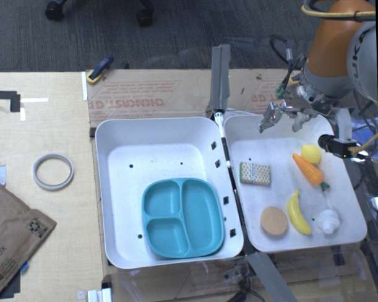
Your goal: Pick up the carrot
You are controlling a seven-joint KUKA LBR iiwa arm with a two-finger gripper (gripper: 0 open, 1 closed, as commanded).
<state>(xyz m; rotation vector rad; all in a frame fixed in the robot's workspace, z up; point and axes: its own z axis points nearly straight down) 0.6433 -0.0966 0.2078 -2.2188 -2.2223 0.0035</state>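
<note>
Right now the grey arm with its orange band (336, 34) reaches in from the right and holds its two-finger gripper (285, 116) over the far edge of the right-hand shallow white bin (346, 231). The thin metal fingers (268, 120) stand apart, with nothing between them.

The orange plastic carrot with a small green stem end (308, 168) lies on the floor of that same bin, toward its right side, slanting from upper left to lower right. It is apart from the gripper, nearer the camera. A small round yellow lemon-like fruit (311, 153) sits touching the carrot's upper side. Below them lie a yellow toy banana (297, 214), a flat tan round disc (274, 221) just beside it, and a small white rounded object (328, 221) near the bin's right wall. A green-and-white rectangular sponge-like block (255, 173) rests further left.

In the left-hand white bin (114, 150) lies a teal plastic plate with three compartments (182, 217).
</note>
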